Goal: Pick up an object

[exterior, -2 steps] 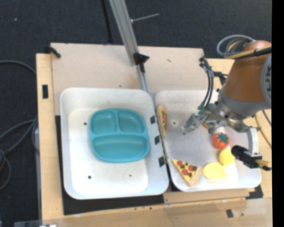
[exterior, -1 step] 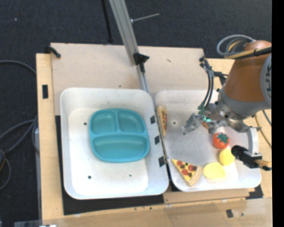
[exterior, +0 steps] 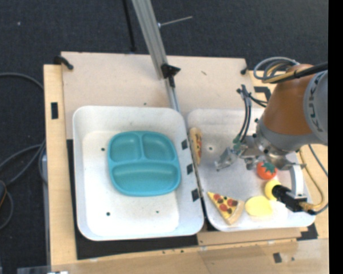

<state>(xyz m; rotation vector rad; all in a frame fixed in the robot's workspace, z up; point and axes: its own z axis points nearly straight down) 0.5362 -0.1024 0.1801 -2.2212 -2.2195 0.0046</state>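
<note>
A toy pizza slice (exterior: 226,205) lies near the front edge of the right bin (exterior: 217,119), point toward the left, and everything else is placed from it. Just to its right, apart from it by a narrow gap, lies a flat yellow piece (exterior: 258,206) (what it represents cannot be made out). Up and to the right of the slice sits a small red toy fruit (exterior: 267,171), close under the wrist of the arm (exterior: 288,110), whose orange band shows above it. Up and to the left of the slice, a long tan bun-like piece (exterior: 195,145) lies lengthwise along the bin's left wall.

The fingers (exterior: 222,163) are directly up-view from the slice, over a bare patch of the bin floor, between the bun-like piece and the red fruit and touching neither. At this slant it cannot be told how far apart they stand.

Well to the left of the slice, in the left bin (exterior: 80,153), a teal divided plate (exterior: 143,163) lies flat near the middle. Both bins rest on the pale table (exterior: 103,84).
</note>
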